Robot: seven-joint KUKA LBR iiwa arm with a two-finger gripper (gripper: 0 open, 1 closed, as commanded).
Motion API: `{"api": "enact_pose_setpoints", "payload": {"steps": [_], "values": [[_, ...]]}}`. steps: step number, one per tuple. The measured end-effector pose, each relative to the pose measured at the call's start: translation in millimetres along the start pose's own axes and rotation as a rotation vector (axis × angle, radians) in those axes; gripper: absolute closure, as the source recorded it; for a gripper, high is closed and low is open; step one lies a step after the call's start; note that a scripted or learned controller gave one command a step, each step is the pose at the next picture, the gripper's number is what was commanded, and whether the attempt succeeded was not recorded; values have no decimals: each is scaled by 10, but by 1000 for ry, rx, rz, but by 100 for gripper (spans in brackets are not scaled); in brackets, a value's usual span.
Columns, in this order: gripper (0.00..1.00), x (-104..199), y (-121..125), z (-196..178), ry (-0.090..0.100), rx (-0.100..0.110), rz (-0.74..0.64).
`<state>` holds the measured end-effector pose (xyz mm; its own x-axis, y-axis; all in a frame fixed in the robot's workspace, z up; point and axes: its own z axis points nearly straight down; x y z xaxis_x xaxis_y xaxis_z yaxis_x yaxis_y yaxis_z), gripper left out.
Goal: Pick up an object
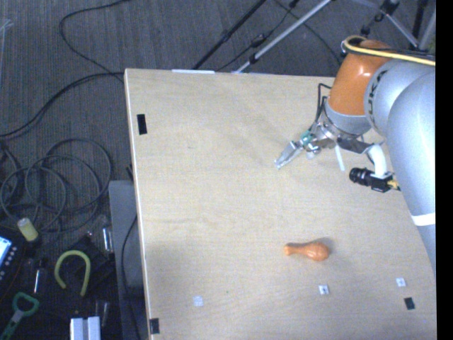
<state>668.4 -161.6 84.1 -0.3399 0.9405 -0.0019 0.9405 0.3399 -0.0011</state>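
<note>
An orange, pear-shaped object (308, 250) lies on its side on the tan bench top (212, 190), toward the near right. My gripper (284, 156) hangs over the board's upper right area, pointing down and to the left. It is well above and slightly left of the orange object in the view, apart from it, and nothing shows in it. The grey arm with its orange band (357, 83) reaches in from the right.
Small black tape marks (141, 124) and white squares (323, 289) dot the board. Cables (56, 176) and tools lie on the dark floor beyond the left edge. Tripod legs (304, 13) stand behind the far edge.
</note>
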Motion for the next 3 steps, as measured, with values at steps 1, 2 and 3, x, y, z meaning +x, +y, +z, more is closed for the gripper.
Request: {"api": "enact_pose_setpoints", "payload": {"steps": [1, 2, 3], "values": [[100, 1, 3, -95, -3, 0, 0], [100, -223, -200, -2024, -1, 0, 184], [100, 295, -334, -408, 3, 3, 257]]}}
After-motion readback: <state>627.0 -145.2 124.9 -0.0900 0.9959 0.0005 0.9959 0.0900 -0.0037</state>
